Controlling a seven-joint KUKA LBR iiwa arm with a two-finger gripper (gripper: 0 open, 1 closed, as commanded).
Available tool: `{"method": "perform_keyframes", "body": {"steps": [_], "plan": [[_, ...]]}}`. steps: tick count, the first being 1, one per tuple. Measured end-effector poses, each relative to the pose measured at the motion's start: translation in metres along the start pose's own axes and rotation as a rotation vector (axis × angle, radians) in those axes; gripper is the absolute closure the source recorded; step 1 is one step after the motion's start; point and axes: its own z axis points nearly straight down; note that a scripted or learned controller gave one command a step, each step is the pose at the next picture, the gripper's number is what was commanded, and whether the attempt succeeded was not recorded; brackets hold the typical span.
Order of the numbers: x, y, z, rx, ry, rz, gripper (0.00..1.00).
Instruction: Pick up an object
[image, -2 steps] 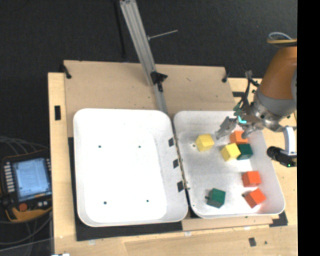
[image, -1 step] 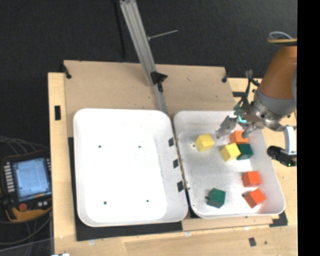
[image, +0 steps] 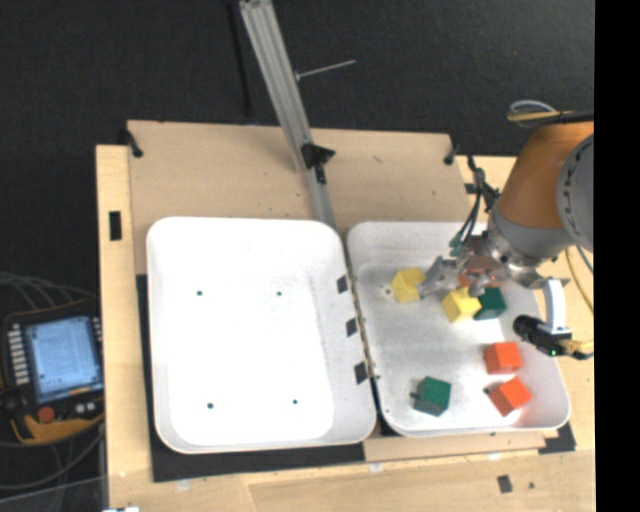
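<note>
Over the right bin (image: 400, 420), the gripper (image: 452, 282) hangs between 2 yellow blocks (image: 407, 286). Whether its fingers are wide or narrow, I cannot tell.

On the tabletop (image: 115, 300) sit two white bins. The right bin (image: 400, 240) holds yellow blocks at 12 o'clock (image: 406, 286) and centre (image: 460, 306), a green block (image: 432, 395) at 6, and two orange blocks (image: 503, 357) (image: 509, 396) at 4. The gripper (image: 450, 275) hangs between the yellow blocks.

Grey arm (image: 565, 215) with orange band (1 black cable).
</note>
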Motion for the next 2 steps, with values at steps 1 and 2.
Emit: {"method": "perform_keyframes", "body": {"steps": [1, 2], "plan": [[-0.004, 0.007, 0.027, -0.027, -0.008, 0.001, 0.0], [-0.005, 0.008, 0.016, -0.034, -0.01, 0.005, 1.0]]}}
